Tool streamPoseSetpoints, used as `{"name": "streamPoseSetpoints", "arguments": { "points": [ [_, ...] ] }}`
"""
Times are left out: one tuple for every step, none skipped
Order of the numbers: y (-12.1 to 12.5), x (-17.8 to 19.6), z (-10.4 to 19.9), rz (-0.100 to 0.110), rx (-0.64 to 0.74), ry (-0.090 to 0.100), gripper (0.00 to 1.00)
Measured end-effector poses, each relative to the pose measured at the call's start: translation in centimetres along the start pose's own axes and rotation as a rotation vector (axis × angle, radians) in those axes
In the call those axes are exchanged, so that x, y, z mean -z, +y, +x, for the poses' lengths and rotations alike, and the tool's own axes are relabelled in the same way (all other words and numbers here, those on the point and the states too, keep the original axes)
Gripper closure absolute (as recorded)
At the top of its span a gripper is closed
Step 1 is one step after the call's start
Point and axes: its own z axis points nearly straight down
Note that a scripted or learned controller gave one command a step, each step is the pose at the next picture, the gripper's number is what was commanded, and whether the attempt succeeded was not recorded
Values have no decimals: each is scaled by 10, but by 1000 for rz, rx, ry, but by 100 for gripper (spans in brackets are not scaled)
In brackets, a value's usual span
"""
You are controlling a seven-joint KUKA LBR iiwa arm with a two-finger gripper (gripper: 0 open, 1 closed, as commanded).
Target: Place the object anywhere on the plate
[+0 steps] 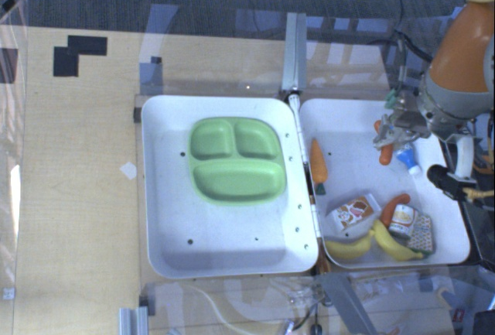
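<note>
A green plate [236,159] with three compartments lies in the left white bin [166,248]. My gripper [393,137] hangs over the upper right part of the right bin [348,121], under the arm's orange band. A small orange-red object [384,155] shows just below the gripper and touching it, partly hidden by it. Whether the gripper grips this object is unclear. A blue and white item [407,158] lies right beside it. The plate carries nothing.
In the right bin, an orange carrot [318,165] lies along the left wall. Two bananas [371,245], a printed packet [353,213], a small can [401,218] and a patterned pouch [421,233] crowd the front. A metal divider [292,55] separates the bins.
</note>
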Motion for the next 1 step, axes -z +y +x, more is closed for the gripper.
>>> {"name": "streamPoseSetpoints", "arguments": {
  "points": [
    [9, -38, 83, 2, -125, 3, 100]
  ]
}}
